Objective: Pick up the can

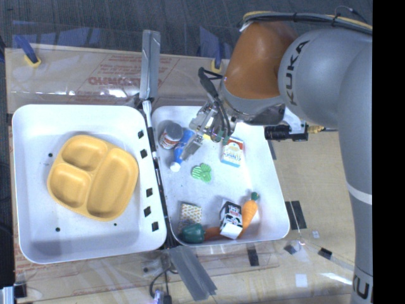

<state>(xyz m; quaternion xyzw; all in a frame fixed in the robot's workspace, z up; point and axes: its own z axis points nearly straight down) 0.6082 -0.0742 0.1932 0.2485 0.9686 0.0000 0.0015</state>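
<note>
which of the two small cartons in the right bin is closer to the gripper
The blue and white carton with the red patch, just below the gripper. The black and white carton sits far down by the orange carrot.

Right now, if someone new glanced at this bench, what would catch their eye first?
Probably the big grey arm with its orange band, reaching in from the right, its hand low over the far end of the right bin near the can. Next, the yellow divided tray lying alone in the left bin. Then the small toys clustered at the right bin's near edge, such as the carrot.
</note>
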